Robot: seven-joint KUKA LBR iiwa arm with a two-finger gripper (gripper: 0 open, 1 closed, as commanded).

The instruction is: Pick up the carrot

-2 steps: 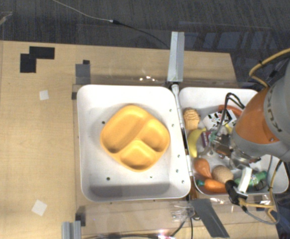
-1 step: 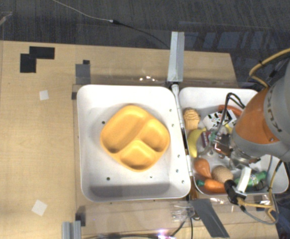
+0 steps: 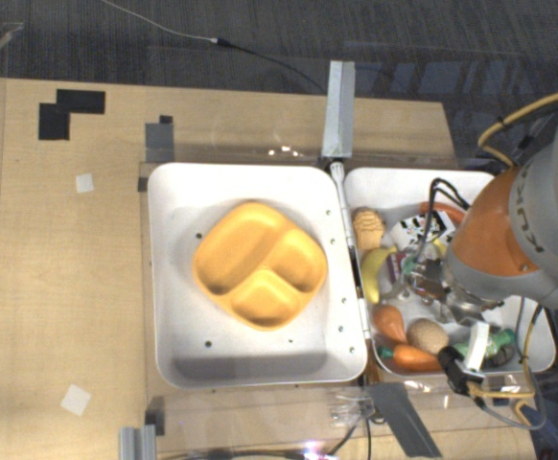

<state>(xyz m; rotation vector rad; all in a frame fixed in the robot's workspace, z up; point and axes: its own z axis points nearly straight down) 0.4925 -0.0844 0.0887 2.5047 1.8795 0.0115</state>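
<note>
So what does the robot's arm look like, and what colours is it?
The arm is fat, round and grey, with a bright orange band just above the wrist. Below that sits a grey metal wrist part, and thin black cables loop beside it. A yellow cable curves along the top. Its pincer is a small, dark metal piece.

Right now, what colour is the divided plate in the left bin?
Yellow-orange all over. The three-compartment plastic plate shows clearly in the camera view, sitting in the shallow white left bin.
</note>
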